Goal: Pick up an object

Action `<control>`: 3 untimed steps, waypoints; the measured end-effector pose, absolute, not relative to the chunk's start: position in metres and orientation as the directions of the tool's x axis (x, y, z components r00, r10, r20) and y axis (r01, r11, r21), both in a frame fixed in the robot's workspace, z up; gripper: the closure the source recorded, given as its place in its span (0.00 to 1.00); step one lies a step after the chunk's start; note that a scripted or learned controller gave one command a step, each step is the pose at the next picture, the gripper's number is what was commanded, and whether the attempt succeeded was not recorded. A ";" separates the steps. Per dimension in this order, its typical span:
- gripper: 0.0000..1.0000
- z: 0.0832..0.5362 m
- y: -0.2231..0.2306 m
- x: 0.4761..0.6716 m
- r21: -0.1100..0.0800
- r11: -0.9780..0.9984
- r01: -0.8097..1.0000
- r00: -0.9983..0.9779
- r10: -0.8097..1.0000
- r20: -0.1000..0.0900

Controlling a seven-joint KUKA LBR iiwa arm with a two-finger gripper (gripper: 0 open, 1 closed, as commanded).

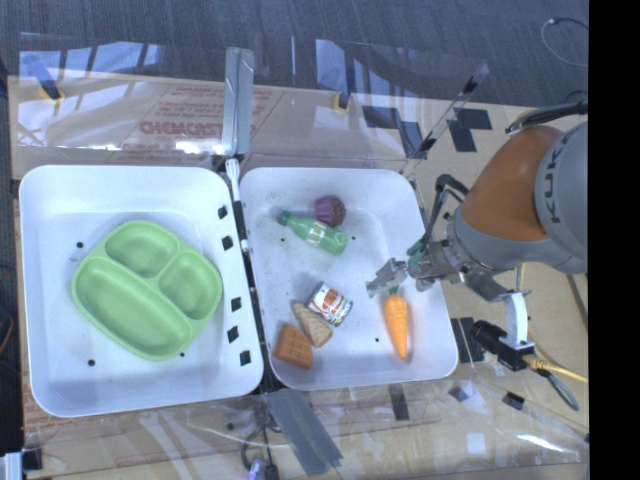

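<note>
Camera view: the carrot (398, 326) lies by the right bin's (262, 268) near right corner, just below the gripper (392, 276) — fingers seemingly spread (holding nothing) — so this looks like the approach; next comes descending and closing.

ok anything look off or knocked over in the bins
Only small things: the green bottle lies on its side in the right bin, and the small can is tipped against a wedge-shaped piece. The green plate sits flat in the left bin. No spill or damage shows.
</note>
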State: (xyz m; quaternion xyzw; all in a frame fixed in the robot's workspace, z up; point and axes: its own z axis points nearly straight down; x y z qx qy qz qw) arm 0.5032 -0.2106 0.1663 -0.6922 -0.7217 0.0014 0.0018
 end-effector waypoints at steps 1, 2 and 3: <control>0.00 0.091 -0.209 0.481 -0.003 0.057 0.998 -0.057 0.998 0.002; 1.00 0.101 -0.211 0.480 -0.004 0.061 0.998 -0.061 0.998 0.001; 1.00 0.191 -0.151 0.524 -0.003 -0.076 0.997 0.076 0.997 0.000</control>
